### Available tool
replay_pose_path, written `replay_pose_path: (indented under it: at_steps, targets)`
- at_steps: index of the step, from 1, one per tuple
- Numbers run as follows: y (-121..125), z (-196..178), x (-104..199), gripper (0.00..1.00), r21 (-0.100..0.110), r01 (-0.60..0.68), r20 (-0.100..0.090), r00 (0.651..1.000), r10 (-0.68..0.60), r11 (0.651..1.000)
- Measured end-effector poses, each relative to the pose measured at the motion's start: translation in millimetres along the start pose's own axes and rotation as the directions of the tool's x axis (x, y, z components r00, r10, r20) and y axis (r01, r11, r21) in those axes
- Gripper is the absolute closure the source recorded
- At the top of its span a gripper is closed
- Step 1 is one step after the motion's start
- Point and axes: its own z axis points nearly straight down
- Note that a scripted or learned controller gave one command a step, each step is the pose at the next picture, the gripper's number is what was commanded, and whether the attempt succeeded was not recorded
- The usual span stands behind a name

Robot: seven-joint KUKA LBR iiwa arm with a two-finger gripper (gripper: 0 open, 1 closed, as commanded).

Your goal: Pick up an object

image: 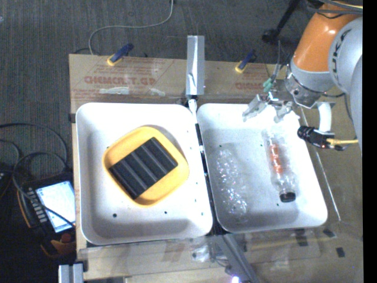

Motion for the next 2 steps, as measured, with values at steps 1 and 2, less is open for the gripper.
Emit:
replay_pose_path:
  at_steps: [1, 2]
  targets:
    - [-8, 79, -52, 0.00, -0.002, 0.026, 0.001, 1.000, -0.026, 1.000]
    - [-19, 113, -65, 0.00, -0.018, 0.099, 0.006, 0.995, -0.099, 0.995]
